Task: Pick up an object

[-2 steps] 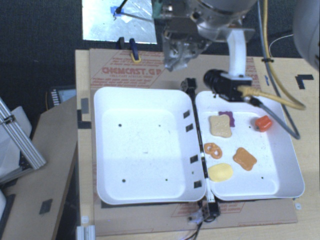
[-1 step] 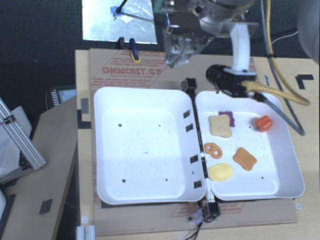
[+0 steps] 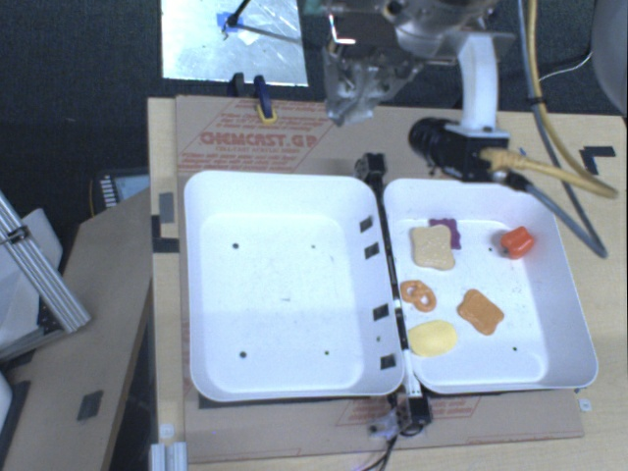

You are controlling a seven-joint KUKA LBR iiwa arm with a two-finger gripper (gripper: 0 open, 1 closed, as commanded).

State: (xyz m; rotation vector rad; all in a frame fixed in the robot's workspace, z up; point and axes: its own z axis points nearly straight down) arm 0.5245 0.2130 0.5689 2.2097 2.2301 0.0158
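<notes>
Below the silvery metal gripper, two shallow white plastic bins sit on a tan cardboard sheet printed with red lettering. In the bin lower right of the gripper lie a beige bread-slice toy, a purple piece partly under it, an orange-red round toy, a golden-orange pretzel, an orange-brown toast-shaped piece and a pale yellow oval piece.
</notes>
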